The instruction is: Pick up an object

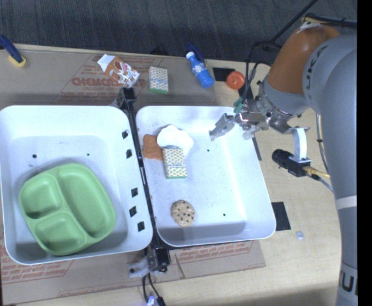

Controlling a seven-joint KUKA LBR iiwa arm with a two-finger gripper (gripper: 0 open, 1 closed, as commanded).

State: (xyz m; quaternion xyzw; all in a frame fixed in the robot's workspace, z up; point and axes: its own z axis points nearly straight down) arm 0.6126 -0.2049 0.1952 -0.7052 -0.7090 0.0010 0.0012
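Observation:
My gripper (221,127) hangs over the far right part of the right bin (250,190), with nothing visibly in it. To its left in that bin lie a white crumpled object (174,137), a small green-patterned box (174,162) just in front of it, and a flat orange-brown piece (150,147) beside the bin's left wall. A round cookie (183,213) rests near the front of the bin. The gripper stands apart from all of them, roughly a hand's width right of the white object.
The left bin (20,123) holds a green divided plate (66,208). Behind the bins on the cardboard lie a snack packet (118,71), a small box (158,80), a blue bottle (200,71), an orange ball (236,80) and a blue clamp (11,50).

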